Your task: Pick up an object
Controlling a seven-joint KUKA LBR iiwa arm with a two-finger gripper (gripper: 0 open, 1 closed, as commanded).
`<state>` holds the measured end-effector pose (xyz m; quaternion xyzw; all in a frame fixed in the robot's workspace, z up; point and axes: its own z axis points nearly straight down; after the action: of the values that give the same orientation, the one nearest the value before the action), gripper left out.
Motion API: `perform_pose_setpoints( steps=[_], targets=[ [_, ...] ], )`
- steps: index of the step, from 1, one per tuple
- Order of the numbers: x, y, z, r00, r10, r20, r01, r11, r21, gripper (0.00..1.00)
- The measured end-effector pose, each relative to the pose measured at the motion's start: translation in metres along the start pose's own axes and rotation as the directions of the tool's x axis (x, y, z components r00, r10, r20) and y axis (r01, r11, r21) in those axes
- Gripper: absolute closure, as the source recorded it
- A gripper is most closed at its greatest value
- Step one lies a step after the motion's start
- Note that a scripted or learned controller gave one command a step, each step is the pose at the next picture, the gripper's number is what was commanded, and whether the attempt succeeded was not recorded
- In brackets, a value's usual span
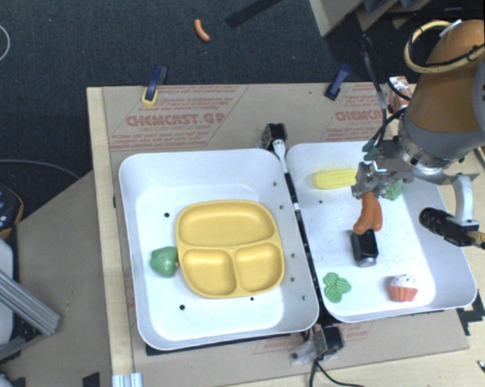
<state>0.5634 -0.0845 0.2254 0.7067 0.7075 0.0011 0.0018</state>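
Hanging from the claw (pixel 371 186) is an orange carrot (pixel 369 214), its top pinched between the fingers, so the pick looks nearly done; lifting it clear remains. Beside the claw lies corn (pixel 334 178); below it, a black block (pixel 364 247). White bins (pixel 439 288) sit on a cardboard-covered table (pixel 108 235) over dark carpet (pixel 59 44).

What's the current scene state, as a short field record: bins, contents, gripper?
left bin: yellow three-compartment plastic plate; round green toy beside the plate's left edge
right bin: yellow toy corn cob, orange toy carrot, black block, green leafy toy, pink cupcake toy
gripper: over the carrot's upper end
grasp: cannot tell
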Motion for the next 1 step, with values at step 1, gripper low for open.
perform_pose_setpoints(
  steps=[1],
  targets=[
    [0.0443, 0.0049, 0.0105, 1.000, -0.003, -0.003, 0.003, 1.000, 0.006, 1.00]
  ],
)
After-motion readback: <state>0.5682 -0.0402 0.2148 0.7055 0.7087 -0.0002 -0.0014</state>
